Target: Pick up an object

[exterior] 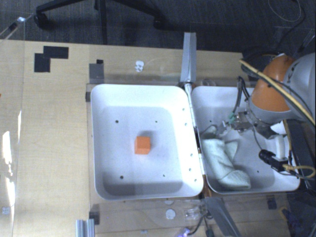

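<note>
White cloth (224, 163) lies crumpled in the right bin (276, 181), running from about the bin's centre down toward its 6 o'clock wall; its long axis goes roughly from 11 o'clock to 5 o'clock. The gripper (236, 123) hangs just above the cloth's upper end, so the cloth lies at about 7 o'clock from it and very near. Whether the gripper is spread or closed cannot be told: wires and the wrist body crowd that spot, and nothing is seen held there.

An orange cube (142, 145) sits alone near the middle of the left bin (103, 181), well apart from the gripper, at about 9 o'clock from it and across the wall between the bins. The arm (269, 95) reaches in from 3 o'clock, its orange band over the right bin's upper corner.

Judged from this, the cloth is the nearer thing to take, and a short drop toward 7 o'clock would meet it; closing across its short width looks the better bet. Both bins rest on the wooden table (49, 147).
</note>
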`<state>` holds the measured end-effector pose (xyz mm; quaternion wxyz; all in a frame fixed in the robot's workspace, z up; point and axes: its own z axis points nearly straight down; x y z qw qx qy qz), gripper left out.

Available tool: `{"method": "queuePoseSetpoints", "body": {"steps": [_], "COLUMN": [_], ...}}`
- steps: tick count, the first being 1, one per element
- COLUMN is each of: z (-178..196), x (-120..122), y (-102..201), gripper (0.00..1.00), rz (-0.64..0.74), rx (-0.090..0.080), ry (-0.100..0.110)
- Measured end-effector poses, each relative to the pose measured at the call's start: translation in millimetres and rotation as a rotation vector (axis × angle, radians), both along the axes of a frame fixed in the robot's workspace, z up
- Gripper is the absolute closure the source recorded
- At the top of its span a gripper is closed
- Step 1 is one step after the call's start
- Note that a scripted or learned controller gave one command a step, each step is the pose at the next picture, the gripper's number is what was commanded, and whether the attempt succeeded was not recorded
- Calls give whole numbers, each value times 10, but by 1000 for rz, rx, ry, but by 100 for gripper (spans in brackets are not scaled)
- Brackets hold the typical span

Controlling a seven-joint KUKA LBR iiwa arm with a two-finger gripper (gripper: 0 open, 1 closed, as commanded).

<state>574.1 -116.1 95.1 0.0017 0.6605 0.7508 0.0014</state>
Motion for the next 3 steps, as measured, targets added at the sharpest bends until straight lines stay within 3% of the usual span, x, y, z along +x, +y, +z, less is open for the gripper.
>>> {"method": "queuePoseSetpoints", "body": {"steps": [1,2,3], "z": [110,220,1001], "x": [16,33,461], "y": [12,23,84], "gripper": [100,100,100], "rz": [3,5,-277], "rx": [0,0,0], "ry": [-4,-8,0]}}
